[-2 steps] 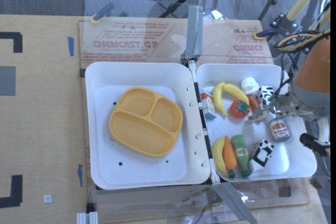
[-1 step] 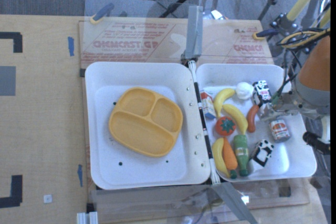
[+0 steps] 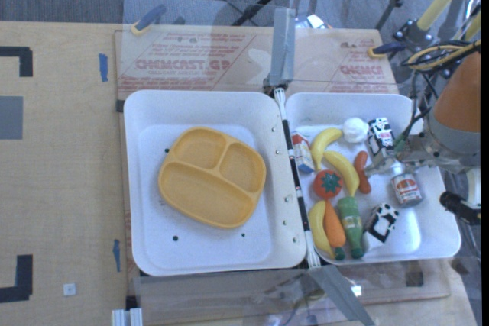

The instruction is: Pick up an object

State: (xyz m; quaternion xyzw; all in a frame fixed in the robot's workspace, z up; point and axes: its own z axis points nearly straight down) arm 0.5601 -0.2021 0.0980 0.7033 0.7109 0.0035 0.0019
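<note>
The right bin (image 3: 439, 237) holds several small toys. There are two bananas (image 3: 341, 168) (image 3: 327, 140), a red tomato (image 3: 328, 185), a carrot (image 3: 334, 225) and a green bottle (image 3: 351, 224). Further in lie a white round piece (image 3: 354, 130), a red sausage-like piece (image 3: 361, 170), a small can (image 3: 406, 189) and two black-and-white pieces (image 3: 380, 132) (image 3: 383, 221). My gripper (image 3: 393, 161) reaches in from the right, low over the bin between the upper black-and-white piece and the can, just right of the red piece. Nothing is visibly held.
The left bin (image 3: 145, 133) carries a yellow divided plate (image 3: 212, 175). A third banana (image 3: 317, 224) lies by the bins' shared wall. The arm's orange band (image 3: 462, 99) and cables (image 3: 435, 50) hang over the right bin's far right side. A clear sheet (image 3: 229, 27) stands behind the bins.
</note>
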